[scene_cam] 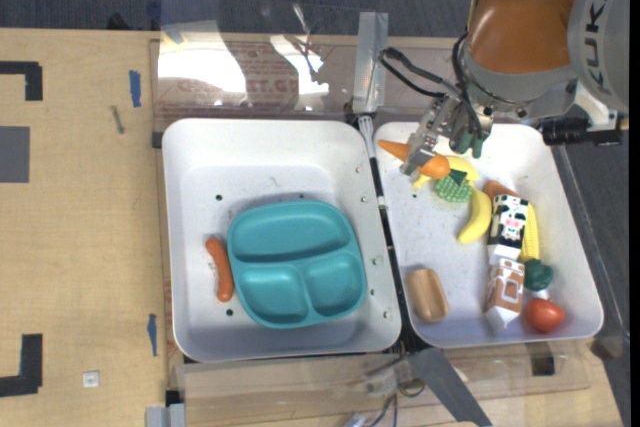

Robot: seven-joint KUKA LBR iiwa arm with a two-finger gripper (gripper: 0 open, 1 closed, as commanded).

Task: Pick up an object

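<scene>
On a light wooden surface [70, 245] two shallow white bins sit side by side, seen from above at a slant.

Nearest the viewer in the right bin [585, 320] lie a brown bread roll [428, 295], a small carton [505, 290] and a red tomato [545, 315]. Further back are a cow-print milk carton [511, 220], a corn cob [530, 230] and a banana [476, 215].

In the left bin [190, 150] sits a teal divided plate [296, 263] with a sausage [221, 268] just beside it.

At the far side of the right bin the end effector [437, 150] hangs over a toy carrot [415, 158], touching or nearly so. Whether it is clenched or released cannot be told, nor whether it has the carrot.

The carrot looks light, stiff and smooth, likely slippery plastic. Its tapered tip would slide away; a hold across the thicker middle seems safest.
</scene>
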